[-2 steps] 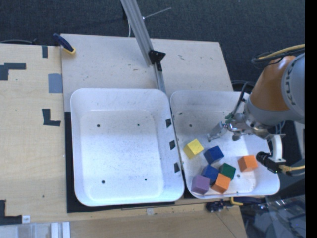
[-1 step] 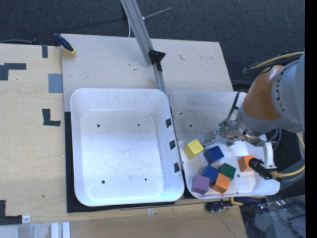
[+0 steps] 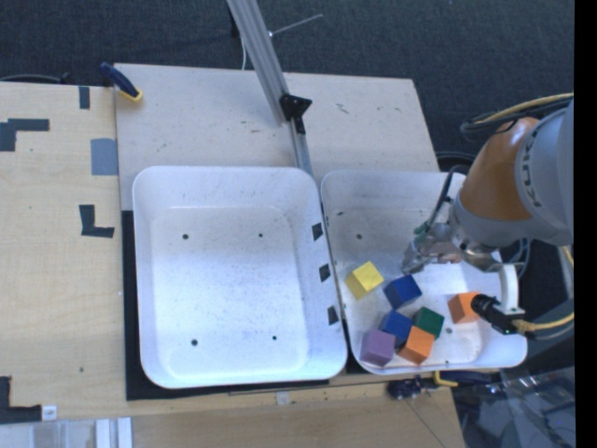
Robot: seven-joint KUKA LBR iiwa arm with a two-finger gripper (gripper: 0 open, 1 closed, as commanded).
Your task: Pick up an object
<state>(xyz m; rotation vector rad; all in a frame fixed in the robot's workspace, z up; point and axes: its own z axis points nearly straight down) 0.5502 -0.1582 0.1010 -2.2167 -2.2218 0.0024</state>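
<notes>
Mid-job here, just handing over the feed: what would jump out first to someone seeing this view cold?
First the heap of coloured blocks at the near end of the right bin: a yellow block, two blue, a green, a purple and two orange. Next the grey and orange arm reaching in from the right, its tool low over that bin beside the upper blue block. The left bin sits alongside.

Two shallow white bins are seen side by side: one left of centre [image 3: 154, 250], one right of centre [image 3: 373, 194]. Seven blocks are counted at the lower right: one yellow [image 3: 366, 278], two blue [image 3: 403, 291] [image 3: 395, 325], one green [image 3: 429, 321], two orange [image 3: 419, 344] [image 3: 461, 307], and one purple [image 3: 378, 347].
</notes>
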